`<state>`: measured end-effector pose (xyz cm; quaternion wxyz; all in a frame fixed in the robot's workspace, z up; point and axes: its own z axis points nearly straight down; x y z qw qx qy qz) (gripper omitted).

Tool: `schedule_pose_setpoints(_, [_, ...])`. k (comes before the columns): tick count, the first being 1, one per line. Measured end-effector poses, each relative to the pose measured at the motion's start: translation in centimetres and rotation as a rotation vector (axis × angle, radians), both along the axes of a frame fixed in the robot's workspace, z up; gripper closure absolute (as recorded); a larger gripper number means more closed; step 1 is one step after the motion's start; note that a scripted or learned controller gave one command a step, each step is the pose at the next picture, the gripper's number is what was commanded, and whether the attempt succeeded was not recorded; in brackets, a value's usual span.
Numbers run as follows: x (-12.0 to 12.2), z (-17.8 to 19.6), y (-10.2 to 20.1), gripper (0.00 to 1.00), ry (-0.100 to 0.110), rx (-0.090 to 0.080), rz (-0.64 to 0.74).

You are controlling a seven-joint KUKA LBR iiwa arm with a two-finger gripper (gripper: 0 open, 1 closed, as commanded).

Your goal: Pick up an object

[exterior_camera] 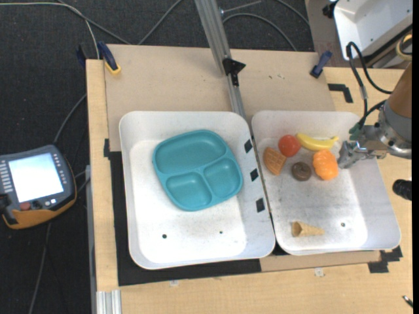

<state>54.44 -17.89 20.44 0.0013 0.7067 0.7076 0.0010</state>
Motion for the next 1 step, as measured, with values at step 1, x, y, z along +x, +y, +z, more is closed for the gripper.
schedule_pose_setpoints(1, [-0.30, -0.07, 6.28, 1.00, 0.005, 0.004, 0.005])
